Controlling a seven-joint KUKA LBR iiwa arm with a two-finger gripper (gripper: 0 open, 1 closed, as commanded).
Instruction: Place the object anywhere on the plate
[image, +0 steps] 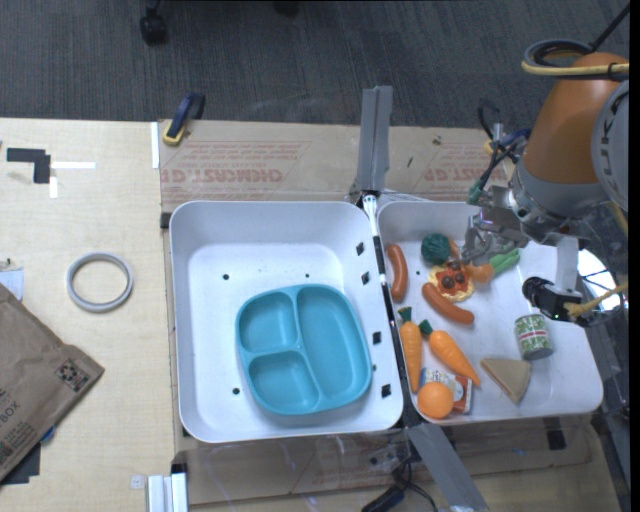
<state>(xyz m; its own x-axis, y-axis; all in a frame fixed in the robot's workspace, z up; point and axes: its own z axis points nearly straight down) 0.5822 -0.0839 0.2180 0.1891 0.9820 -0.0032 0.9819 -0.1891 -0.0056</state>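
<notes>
A blue three-compartment plate lies in the left white bin with nothing on it. My gripper hangs low in the back part of the right bin, just above and behind a small yellow toy with red dots. Beside it lie a dark green broccoli piece and a green and orange vegetable. Two red sausages lie left of and in front of the gripper. I see nothing lifted off the bin floor.
The right bin also holds two carrots, an orange, a tan wedge and a small can. A divider wall separates the bins. A tape ring lies on the bench at left.
</notes>
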